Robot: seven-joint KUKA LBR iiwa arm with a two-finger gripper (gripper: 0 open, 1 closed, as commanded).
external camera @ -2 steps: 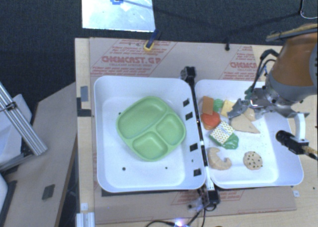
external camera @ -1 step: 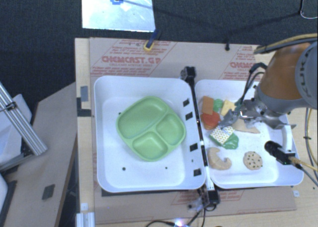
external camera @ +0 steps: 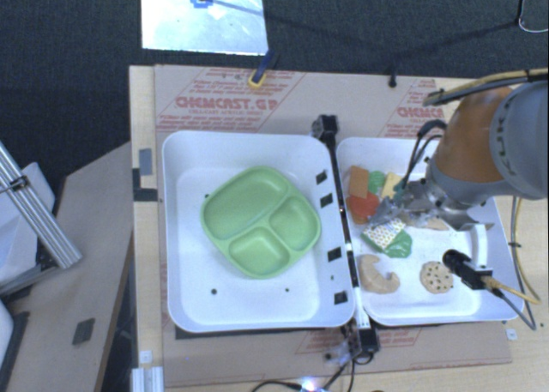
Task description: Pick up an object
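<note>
My gripper (external camera: 393, 210) hangs low over the middle of the right bin (external camera: 412, 309), reaching in from the right. Toy food lies around it. An orange piece (external camera: 358, 180), a red piece (external camera: 364, 205) and a yellow piece (external camera: 393, 183) are just left of and behind it. Directly in front of it, a checkered yellow-and-white piece (external camera: 383, 232) rests against a green piece (external camera: 400, 246). A tan croissant (external camera: 377, 273) and a chocolate-chip cookie (external camera: 436, 277) lie near the bin's front. The arm hides part of the bin behind the gripper.
The left bin (external camera: 193, 296) holds a green divided plate (external camera: 260, 220), tilted across its middle. A black-clipped divider (external camera: 336, 202) separates the two bins. Cardboard (external camera: 227, 103) lies under both bins.
</note>
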